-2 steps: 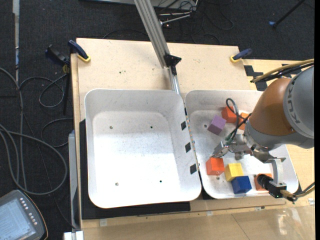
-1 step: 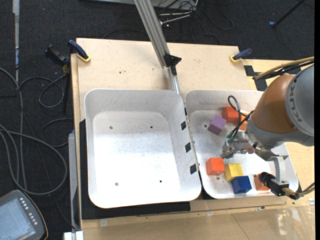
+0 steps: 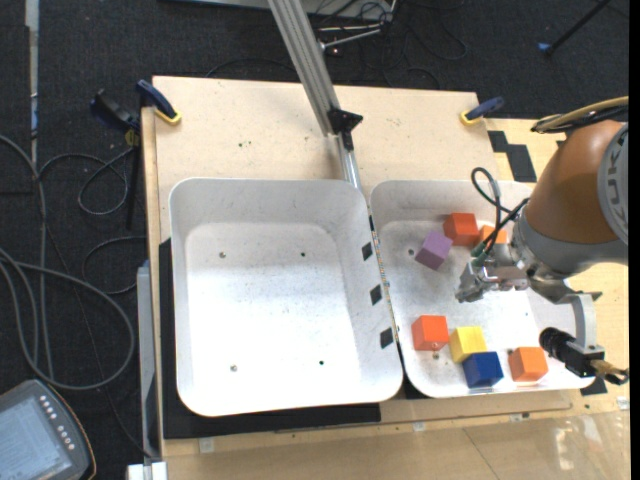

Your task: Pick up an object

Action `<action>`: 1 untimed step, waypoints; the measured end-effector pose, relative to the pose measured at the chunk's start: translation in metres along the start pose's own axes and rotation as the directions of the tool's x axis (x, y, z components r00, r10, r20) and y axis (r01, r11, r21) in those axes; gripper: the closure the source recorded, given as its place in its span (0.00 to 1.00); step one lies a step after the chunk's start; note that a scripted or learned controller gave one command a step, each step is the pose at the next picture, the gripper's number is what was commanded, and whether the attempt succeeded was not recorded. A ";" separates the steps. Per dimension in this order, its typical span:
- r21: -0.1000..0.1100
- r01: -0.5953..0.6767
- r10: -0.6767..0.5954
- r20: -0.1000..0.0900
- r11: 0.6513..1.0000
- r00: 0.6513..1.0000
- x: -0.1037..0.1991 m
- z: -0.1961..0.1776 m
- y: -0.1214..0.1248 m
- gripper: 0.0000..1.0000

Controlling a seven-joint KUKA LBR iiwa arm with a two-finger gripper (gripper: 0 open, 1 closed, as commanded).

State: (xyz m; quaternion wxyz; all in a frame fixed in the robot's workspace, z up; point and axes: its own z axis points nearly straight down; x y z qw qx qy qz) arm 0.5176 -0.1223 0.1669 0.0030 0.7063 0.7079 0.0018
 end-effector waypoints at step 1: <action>0.001 0.000 0.000 0.000 1.000 1.000 -0.003 -0.047 0.010 1.00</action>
